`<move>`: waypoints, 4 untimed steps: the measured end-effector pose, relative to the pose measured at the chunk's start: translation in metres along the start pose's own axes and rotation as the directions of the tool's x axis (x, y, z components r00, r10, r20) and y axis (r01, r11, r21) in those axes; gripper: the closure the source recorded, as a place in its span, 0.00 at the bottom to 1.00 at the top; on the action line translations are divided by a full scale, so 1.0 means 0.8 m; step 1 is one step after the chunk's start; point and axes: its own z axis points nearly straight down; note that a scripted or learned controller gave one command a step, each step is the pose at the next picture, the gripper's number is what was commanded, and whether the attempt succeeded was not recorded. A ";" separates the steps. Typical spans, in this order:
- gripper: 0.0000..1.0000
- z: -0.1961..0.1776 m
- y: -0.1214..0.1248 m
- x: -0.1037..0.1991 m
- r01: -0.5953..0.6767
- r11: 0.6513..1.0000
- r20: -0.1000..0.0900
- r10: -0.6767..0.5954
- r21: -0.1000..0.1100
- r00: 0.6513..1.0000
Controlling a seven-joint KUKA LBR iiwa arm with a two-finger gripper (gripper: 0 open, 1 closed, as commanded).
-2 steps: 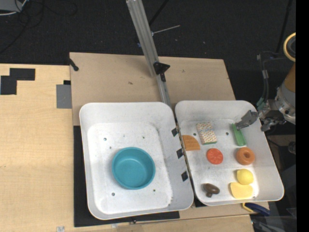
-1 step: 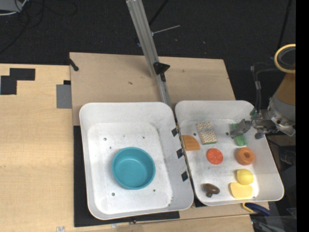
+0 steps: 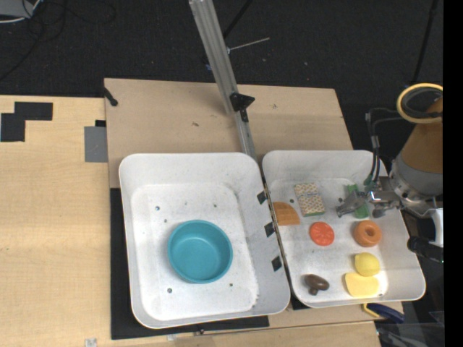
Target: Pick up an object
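On the worktop (image 3: 58, 215), at the left side, the light wood surface carries a few dark and grey rectangular patches. Next comes the left bin (image 3: 145, 176), white and shallow, with a teal bowl (image 3: 200, 249) sitting upright in its lower middle part, well apart from the walls. Behind the bins a slanted metal rail (image 3: 217, 53) runs down from the top to the seam between them, and black clips sit along that seam.

Right of the seam, the right bin (image 3: 318, 161) holds the small objects. An orange flat piece (image 3: 286, 214) lies near its left wall, with a speckled sponge-like block (image 3: 309, 199) just beside it, slightly further back. A red-orange round object (image 3: 321, 233) sits near the middle, and a dark brown object (image 3: 315, 284) lies close to the front wall. Further right are an orange ring (image 3: 367, 233), a yellow ball (image 3: 367, 264) and a yellow flat piece (image 3: 361, 285) touching it at the front.

The tool (image 3: 356, 202) is low over the bin's right half, just behind the orange ring, beside something green (image 3: 352, 191). I cannot tell how its jaws stand. The arm (image 3: 423, 147) enters from the right.
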 end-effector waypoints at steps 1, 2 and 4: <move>0.00 0.058 0.000 0.001 0.000 1.000 0.000 0.000 -0.001 1.000; 1.00 0.043 0.000 0.000 -0.001 1.000 0.001 0.001 -0.004 1.000; 1.00 -0.079 0.008 0.009 0.000 1.000 0.002 0.000 -0.008 1.000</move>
